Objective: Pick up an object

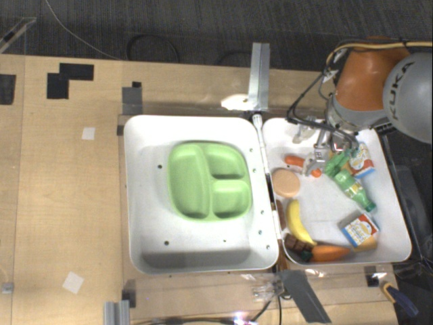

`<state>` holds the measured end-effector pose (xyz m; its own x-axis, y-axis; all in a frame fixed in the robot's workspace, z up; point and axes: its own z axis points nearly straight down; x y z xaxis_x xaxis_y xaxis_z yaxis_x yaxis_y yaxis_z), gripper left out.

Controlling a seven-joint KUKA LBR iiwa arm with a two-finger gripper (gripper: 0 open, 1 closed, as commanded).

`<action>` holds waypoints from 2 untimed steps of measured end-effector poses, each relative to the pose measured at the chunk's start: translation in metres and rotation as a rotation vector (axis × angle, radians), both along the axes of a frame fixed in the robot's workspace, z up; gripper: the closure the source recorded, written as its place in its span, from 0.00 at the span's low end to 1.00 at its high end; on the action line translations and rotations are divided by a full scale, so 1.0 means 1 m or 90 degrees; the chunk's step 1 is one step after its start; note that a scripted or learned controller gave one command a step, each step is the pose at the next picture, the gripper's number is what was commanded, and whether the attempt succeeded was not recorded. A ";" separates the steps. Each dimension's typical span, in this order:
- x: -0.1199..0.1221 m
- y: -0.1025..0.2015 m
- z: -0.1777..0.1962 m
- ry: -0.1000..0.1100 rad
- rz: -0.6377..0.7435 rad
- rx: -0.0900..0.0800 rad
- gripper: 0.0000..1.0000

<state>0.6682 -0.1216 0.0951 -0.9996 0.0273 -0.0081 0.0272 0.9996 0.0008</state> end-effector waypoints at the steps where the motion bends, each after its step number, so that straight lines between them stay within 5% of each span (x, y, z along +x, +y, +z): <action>1: -0.052 -0.003 -0.006 -0.003 -0.057 0.000 0.00; 2: -0.032 0.039 -0.007 -0.003 -0.059 0.001 0.00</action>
